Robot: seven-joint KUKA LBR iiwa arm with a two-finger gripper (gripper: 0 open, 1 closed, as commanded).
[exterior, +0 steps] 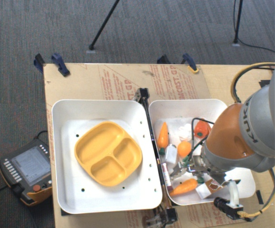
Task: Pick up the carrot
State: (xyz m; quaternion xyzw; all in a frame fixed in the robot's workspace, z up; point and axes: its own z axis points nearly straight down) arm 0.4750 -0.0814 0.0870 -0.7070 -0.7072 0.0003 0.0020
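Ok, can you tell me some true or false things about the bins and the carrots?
1. The yellow plate lies in the left bin. True.
2. The yellow plate has food on it. False: its compartments are bare.
3. The upright carrot sits in the right bin near its left wall. True.
4. The lower carrot is on the cardboard outside the bins. False: it lies inside the right bin, near the front edge.
5. The arm hangs over the left bin. False: it is over the right bin.
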